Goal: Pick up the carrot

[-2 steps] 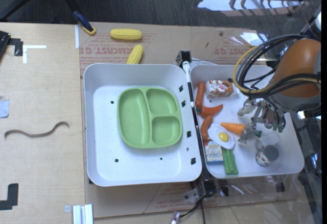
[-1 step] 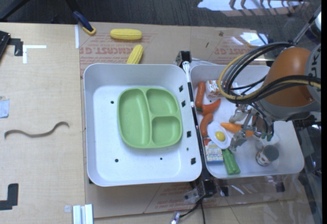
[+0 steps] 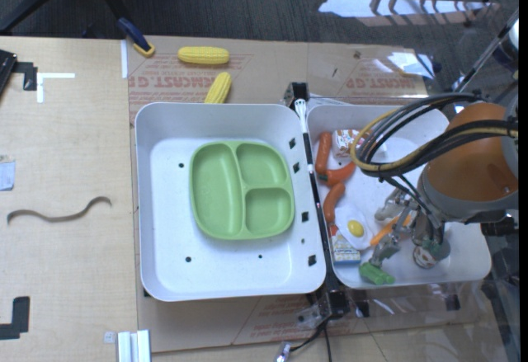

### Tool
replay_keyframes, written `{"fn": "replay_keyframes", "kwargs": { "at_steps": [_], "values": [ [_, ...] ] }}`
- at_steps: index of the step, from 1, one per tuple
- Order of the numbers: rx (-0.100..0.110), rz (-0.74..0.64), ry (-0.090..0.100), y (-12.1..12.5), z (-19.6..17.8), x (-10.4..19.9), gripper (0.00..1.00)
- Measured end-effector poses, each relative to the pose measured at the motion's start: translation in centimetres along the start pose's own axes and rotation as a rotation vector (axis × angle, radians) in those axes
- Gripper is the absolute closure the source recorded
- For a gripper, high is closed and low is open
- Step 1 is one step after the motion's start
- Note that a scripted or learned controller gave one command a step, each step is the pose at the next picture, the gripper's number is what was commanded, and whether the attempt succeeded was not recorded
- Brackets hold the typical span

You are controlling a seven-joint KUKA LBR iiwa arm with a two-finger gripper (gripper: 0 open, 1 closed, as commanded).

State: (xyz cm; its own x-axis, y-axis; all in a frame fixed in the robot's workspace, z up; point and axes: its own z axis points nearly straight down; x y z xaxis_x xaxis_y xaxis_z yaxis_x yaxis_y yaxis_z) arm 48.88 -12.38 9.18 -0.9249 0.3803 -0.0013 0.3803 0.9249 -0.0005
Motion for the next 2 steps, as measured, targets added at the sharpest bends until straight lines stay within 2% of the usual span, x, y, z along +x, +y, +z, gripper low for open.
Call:
{"fn": "replay_keyframes", "kwargs": {
  "at_steps": [1, 2],
  "values": [
    [0.0, 0.344, -0.002, 0.26, 0.0, -2.09, 0.0],
    [0.001, 0.342, -0.005, 0.31, -0.92, -2.2, 1.0]
  ]
}}
